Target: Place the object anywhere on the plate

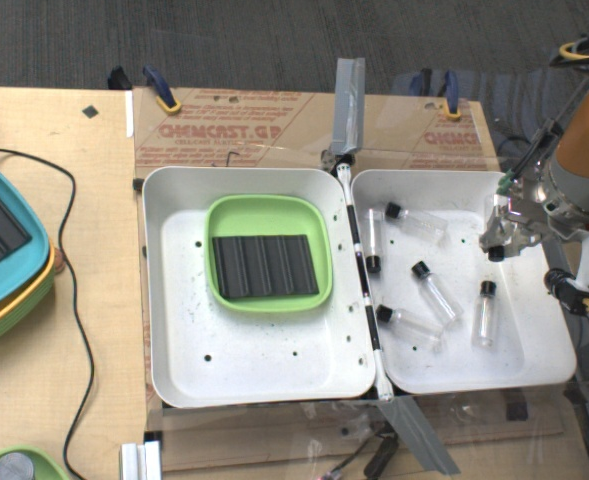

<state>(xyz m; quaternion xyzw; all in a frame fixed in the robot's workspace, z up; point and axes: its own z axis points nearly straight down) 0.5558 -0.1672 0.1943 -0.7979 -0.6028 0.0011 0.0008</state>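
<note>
A green square plate (pixel 270 219) with a dark ridged insert (pixel 266 266) sits in the back half of the left bin (pixel 264 368). Several clear vials with black caps lie scattered in the right bin (pixel 474 368); one vial (pixel 434 292) rests near the middle, another vial (pixel 485 316) to its right, and a third vial (pixel 372 238) along the left wall. My gripper (pixel 497 240) hangs over the right side of the right bin, up and right of the nearest vial. I see no vial in it.
Brown cardboard (pixel 224 128) lies behind the bins, held by clamps. A metal divider (pixel 348 108) stands between the bins at the back. Stacked teal and yellow containers (pixel 4 258) and a black cable (pixel 74 298) occupy the wooden bench at left.
</note>
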